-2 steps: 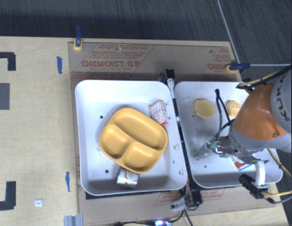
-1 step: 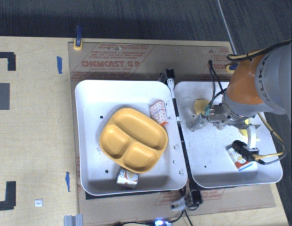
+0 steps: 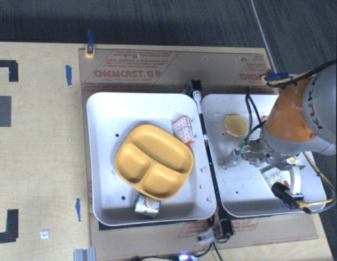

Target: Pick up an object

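Grey two-finger pincer (image 3: 229,160) low in right white bin (image 3: 255,208) — grip state: cannot tell. Small round yellow plastic lid (image 3: 235,124) just behind pincer, apart. Nothing visibly lifted — pick not yet done.

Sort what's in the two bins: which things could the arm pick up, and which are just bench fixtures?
Candidates to pick:
yellow divided tray, left bin
red-and-white packet, by the tray
small packet, under the tray's near edge
pale round object, right bin
white tag, right bin, near the gripper

Fixtures:
left bin
right bin
cardboard sheet
blue clamp
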Robot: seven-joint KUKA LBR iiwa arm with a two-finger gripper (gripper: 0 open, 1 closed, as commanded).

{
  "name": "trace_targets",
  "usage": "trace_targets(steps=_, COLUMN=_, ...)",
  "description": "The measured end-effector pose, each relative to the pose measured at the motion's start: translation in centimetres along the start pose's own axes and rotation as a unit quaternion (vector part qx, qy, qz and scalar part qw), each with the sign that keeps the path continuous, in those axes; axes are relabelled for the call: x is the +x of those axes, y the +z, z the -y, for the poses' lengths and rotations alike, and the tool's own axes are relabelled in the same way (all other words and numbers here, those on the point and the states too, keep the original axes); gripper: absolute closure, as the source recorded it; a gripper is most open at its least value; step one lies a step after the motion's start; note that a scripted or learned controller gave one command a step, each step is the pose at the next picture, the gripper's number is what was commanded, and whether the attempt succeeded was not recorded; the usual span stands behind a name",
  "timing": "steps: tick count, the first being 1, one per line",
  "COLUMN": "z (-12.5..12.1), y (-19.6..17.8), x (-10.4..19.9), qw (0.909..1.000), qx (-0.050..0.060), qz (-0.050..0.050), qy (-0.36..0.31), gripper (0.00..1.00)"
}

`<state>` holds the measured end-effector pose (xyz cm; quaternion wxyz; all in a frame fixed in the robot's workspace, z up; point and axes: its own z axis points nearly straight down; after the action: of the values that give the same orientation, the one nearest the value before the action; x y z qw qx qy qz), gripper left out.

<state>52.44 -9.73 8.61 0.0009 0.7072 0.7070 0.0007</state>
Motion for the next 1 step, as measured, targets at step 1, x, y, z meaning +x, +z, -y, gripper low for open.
trace_targets(steps=1, z=4.37, y=-0.01, x=0.17, qw=1.0, qx=-0.001, qz=0.0, qy=0.0, gripper=0.0)
